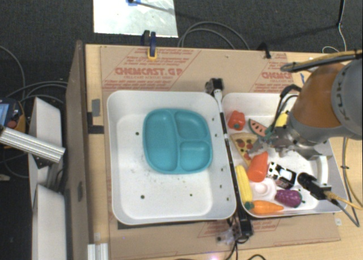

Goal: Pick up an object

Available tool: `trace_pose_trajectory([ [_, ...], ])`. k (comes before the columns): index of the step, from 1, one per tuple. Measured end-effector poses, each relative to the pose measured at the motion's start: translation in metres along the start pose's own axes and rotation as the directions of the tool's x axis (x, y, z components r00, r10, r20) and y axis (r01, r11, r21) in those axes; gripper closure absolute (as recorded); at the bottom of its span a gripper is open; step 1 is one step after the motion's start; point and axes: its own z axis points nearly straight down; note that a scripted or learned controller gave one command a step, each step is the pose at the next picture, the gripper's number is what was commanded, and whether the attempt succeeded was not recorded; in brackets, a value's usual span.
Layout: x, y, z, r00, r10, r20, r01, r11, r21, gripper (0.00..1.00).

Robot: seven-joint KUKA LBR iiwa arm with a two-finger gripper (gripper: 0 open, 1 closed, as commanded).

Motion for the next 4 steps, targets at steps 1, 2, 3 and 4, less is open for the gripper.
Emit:
trace_pose_trajectory([
  [1,-0.026,-0.023,0.032,1.000,0.000,0.002,0.000,1.000,-0.007,0.00],
  [2,0.012,0.046,0.029,1.000,-0.010,0.002,0.010,1.000,-0.014,0.00],
  [3,0.015,0.094,0.030,1.000,-0.010,0.009,0.010,0.999,0.035,0.00],
  [4,0.018,0.099,0.019,1.000,-0.003,0.007,0.003,1.000,-0.002,1.00],
])
